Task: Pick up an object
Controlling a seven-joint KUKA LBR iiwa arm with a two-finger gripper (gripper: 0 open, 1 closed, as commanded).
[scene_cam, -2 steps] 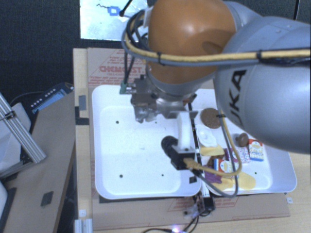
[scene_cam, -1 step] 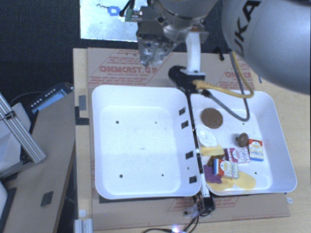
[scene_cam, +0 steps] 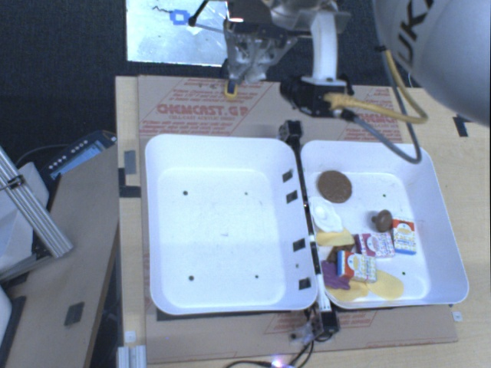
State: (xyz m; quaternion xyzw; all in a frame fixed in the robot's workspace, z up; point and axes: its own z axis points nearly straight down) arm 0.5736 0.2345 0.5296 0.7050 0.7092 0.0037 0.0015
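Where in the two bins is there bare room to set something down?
The left bin offers bare floor wall to wall. In the right bin, the far right part beyond the brown disc is bare; its near left corner is crowded with small packets by the divider.

Overhead cam, slanted onto bins (scene_cam: 222,148).

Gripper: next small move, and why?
Probably swing the gripper toward the right bin and over the brown disc. The gripper hangs beyond the bins' far edge, the objects are clustered in the right bin, and the disc lies apart from the clutter.
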